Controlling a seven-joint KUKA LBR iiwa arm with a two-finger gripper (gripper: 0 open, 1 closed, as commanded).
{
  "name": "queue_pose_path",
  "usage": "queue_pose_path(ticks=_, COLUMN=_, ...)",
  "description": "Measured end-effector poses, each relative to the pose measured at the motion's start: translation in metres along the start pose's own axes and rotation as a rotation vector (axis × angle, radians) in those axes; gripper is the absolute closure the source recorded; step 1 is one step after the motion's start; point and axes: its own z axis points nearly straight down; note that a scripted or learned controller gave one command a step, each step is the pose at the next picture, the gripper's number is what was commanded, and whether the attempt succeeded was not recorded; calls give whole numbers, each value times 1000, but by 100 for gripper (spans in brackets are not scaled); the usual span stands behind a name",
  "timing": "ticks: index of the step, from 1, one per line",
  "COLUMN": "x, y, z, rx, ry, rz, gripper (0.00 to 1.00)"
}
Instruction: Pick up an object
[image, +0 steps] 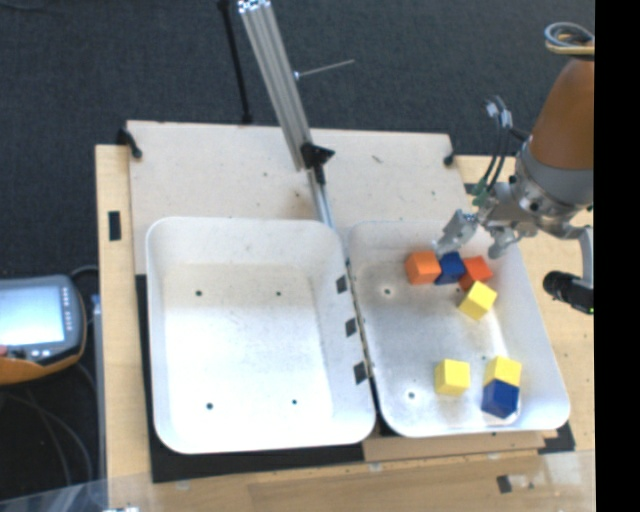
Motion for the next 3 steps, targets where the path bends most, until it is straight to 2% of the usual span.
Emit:
queue_pose_path(ticks=1, x=-15, y=32, z=132, rx=7, ry=-2, rz=2, gripper=0)
queue_pose_path(ticks=2, x=-25, y=75, z=153, rx=-12, ry=-6, rz=-1, gripper=0)
queue_pose_path(ticks=3, x=-26, y=77, z=141, rx=-15, ry=-8, rz=-5, gripper=100)
